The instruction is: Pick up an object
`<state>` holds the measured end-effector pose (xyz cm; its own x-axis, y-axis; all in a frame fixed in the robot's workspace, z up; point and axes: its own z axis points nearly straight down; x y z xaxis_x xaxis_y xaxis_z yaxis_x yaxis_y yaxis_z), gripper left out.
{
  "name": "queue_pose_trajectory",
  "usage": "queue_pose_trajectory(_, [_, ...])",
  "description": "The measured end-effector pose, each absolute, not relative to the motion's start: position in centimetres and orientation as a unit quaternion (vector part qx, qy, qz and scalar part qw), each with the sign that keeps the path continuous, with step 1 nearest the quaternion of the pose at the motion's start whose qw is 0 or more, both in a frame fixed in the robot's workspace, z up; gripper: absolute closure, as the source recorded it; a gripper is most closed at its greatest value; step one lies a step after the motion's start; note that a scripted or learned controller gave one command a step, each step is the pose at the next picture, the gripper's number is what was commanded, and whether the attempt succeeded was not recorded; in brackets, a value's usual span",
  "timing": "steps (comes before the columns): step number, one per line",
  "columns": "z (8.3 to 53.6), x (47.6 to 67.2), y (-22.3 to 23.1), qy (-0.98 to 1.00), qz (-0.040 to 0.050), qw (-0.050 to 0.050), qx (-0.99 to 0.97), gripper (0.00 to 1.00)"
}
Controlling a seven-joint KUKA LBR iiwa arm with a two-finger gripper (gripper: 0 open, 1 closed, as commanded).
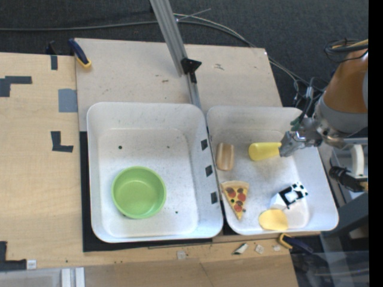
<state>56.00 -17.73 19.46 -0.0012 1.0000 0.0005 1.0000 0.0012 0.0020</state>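
In the right bin, near its middle, a yellow rounded block, lying on its side. Right at the block's right end, touching it, the gripper, reaching in low from the right under the grey arm with the orange band. Hard to say whether wide, narrow or closed on the block: cannot tell from this angle. Left of the block, close to the bin wall, a tan bread piece. Below that, a pizza slice with red spots. In the near right corner, a flat yellow piece, and just beside it a black-and-white object. In the left bin, toward its near left side, a green bowl, standing upright, well apart from all the rest.
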Motion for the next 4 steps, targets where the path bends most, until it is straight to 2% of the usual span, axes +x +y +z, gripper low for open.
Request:
queue_pose_trajectory(1, [25.8,56.5,-17.3,0.708,0.0019,0.002,0.706,1.0])
queue_pose_trajectory(2, [24.4,55.8,-12.7,0.708,-0.0012,-0.002,0.706,1.0])
queue_pose_trajectory(4, [25.5,53.6,-1.7,0.709,-0.0015,-0.004,0.705,1.0])
